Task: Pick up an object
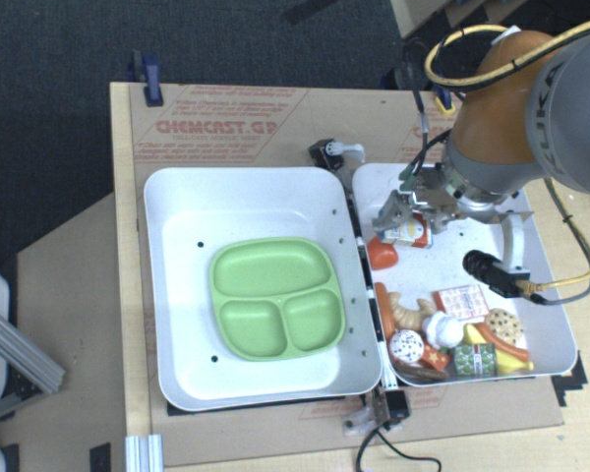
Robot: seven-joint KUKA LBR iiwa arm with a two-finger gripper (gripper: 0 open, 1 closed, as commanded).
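Camera view: the gripper (405,222) hangs over the right bin (543,264); whether it is clenched I cannot tell. Beneath it lies a small red toy (382,255), probably light, hard and slippery; best taken across its middle.

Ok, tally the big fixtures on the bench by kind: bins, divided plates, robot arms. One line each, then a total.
White bins: 2, the left bin and the right bin
Green divided plates: 1, the plate lying in the left bin
Robot arms: 1, the arm, its claw over the right bin
Total: 4
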